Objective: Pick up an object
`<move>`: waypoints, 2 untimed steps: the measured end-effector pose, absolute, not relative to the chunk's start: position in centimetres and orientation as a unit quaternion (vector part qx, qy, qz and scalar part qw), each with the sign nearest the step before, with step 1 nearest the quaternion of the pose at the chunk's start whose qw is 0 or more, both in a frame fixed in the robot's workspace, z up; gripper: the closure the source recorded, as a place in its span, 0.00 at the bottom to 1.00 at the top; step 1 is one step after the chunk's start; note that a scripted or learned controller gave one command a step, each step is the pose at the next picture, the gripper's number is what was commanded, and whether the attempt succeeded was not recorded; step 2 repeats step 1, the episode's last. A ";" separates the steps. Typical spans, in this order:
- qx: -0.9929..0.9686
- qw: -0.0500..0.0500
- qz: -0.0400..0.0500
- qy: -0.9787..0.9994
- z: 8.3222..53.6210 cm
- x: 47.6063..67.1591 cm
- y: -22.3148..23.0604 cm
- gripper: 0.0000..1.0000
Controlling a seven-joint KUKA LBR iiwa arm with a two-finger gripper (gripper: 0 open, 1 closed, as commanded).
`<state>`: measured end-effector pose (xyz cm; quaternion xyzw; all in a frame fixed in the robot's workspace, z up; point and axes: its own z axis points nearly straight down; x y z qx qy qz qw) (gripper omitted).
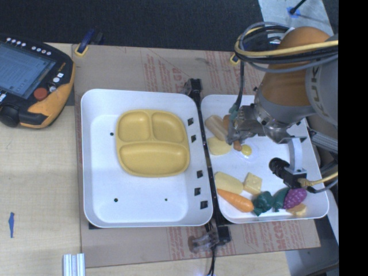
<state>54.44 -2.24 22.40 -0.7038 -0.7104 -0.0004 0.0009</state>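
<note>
The gripper [237, 135] is seen low over the upper left part of the right bin [310, 154], its dark fingers pointing down among the toy foods. Whether they are spread or closed cannot be told, since the wrist hides them. Just beside the gripper, three pieces are found: a tan, rounded bread-like piece [215, 125] at its left, a pale yellow flat piece [218, 147] below that, and a small yellow lump [246, 150] right at the fingertips, possibly touching them. Along the bin's lower edge, an orange carrot [234, 200], two pale cheese-like wedges [241, 183], a dark green piece [270, 201] and a purple grape bunch [295, 197] are laid near one another. In the left bin [98, 154], a yellow divided plate [153, 142] is set upright with three compartments.
</note>
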 end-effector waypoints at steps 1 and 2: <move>-0.704 0.000 0.000 -0.710 25.0 55.3 1.4 1.00; -0.704 0.000 0.000 -0.710 25.0 55.3 1.4 1.00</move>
